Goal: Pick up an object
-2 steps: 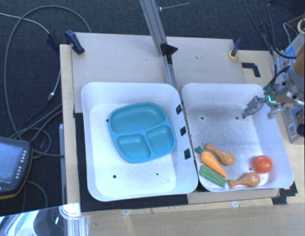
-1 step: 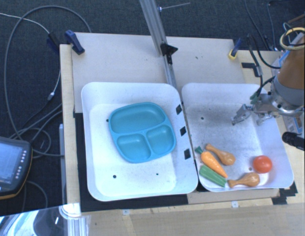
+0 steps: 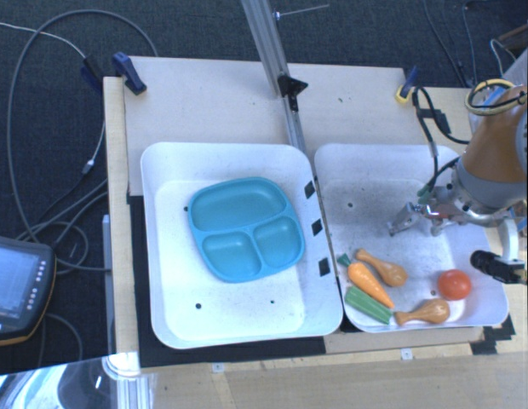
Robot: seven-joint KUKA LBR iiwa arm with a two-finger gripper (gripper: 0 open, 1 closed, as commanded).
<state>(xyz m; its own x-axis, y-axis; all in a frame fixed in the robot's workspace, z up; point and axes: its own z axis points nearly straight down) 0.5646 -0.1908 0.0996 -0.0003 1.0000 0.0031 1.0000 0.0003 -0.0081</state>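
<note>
My gripper (image 3: pixel 416 222) hangs over the middle of the right bin (image 3: pixel 366 173), open, with nothing between its fingers. Toy foods lie along that bin's front edge, below the gripper. An orange carrot (image 3: pixel 370 283) sits beside a green vegetable (image 3: pixel 367 305). Just right of the carrot lies a tan drumstick (image 3: pixel 384 268), and a second drumstick (image 3: pixel 424 312) rests near the front rim. A red tomato (image 3: pixel 454 284) is at the front right. The nearest piece, the first drumstick, is a short way in front of and left of the gripper.
The left bin (image 3: pixel 162 254) holds a blue divided plate (image 3: pixel 245 227). A grey pole (image 3: pixel 268 37) slants in from the top to the gap between the bins. The arm's orange band (image 3: pixel 496 152) overhangs the right bin's right side. Cables trail at the back right.
</note>
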